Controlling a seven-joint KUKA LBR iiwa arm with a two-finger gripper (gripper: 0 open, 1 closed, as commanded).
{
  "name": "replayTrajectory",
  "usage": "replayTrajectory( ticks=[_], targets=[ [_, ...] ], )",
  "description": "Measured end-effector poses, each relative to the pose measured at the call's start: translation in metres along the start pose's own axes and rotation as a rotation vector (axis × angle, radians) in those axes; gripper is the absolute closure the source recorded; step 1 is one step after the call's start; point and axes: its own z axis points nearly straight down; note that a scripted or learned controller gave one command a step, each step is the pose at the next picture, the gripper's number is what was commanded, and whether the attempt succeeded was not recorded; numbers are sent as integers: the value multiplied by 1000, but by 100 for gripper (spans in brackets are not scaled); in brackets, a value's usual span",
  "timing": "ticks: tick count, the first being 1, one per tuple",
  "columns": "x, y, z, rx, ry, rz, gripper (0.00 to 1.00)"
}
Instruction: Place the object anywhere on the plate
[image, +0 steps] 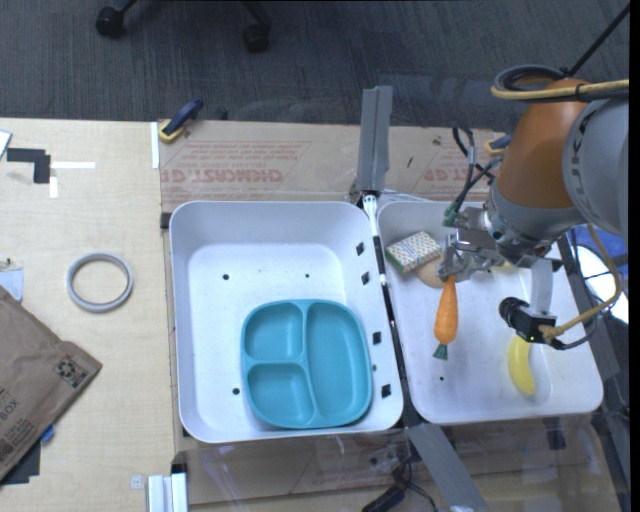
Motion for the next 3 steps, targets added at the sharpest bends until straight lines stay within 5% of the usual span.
replayTrajectory(
  ticks=[1, 2, 3],
  targets=[
    [55, -21, 0, 1, 1, -114, 100],
    [135, -67, 0, 1, 0, -208, 100],
    [134, -67, 0, 0, 0, -207, 0]
  ],
)
